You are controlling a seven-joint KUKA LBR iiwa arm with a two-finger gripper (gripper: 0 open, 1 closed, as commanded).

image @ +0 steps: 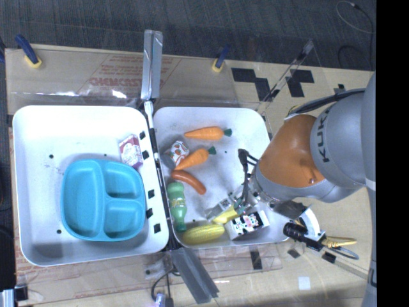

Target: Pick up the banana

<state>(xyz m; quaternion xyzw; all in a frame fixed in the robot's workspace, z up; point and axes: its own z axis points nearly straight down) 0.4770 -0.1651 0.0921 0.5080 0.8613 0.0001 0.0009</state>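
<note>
The banana [225,217] is a small yellow piece low in the right bin [255,121], partly hidden. My gripper [232,205] is right over its upper side, reaching down from the grey and orange arm [291,157]. A white printed box [248,222] lies against the banana's right end. Whether the gripper has the banana is hidden by the wrist.
The right bin also holds two carrots [204,133] [193,158], a red sausage [188,181], a green bottle [177,204], a yellow-green long item [203,233] and a small carton [178,151]. In the left bin [38,123] are a blue divided tray [102,199] and a packet [130,150].
</note>
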